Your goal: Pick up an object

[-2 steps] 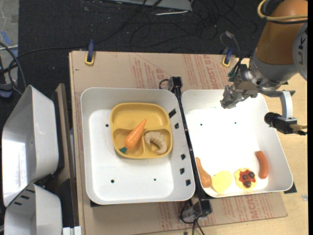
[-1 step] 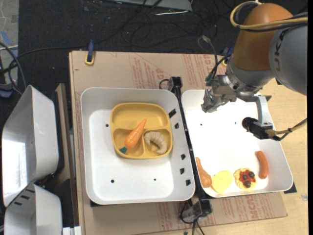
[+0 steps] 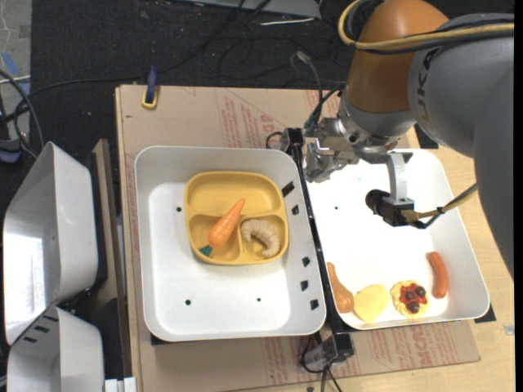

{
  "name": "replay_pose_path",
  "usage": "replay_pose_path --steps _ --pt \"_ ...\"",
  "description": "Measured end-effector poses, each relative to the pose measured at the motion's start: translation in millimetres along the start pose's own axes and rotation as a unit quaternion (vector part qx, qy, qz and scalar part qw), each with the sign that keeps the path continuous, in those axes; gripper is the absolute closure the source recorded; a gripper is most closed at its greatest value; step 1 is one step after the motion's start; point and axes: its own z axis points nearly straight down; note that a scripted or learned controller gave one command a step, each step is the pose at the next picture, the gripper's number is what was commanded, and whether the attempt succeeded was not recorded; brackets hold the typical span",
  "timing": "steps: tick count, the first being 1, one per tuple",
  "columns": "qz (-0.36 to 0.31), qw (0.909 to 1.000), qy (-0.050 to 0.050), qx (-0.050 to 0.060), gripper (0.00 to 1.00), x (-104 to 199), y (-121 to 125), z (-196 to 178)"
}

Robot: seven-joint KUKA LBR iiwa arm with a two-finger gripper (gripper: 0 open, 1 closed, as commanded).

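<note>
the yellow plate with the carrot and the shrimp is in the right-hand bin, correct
No. The camera view shows the yellow plate holding the carrot and the shrimp in the left-hand bin, not the right-hand one.

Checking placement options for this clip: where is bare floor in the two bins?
Bare: the left bin's strip in front of the yellow plate, and the right bin's middle between gripper and food row. Crowded along its near rim.
</note>
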Motion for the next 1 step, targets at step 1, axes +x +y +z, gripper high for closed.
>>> replay_pose_path --steps 1 --pt "0.001 1.0 -0.001 0.0 1.0 50.0 10.3 3.2"
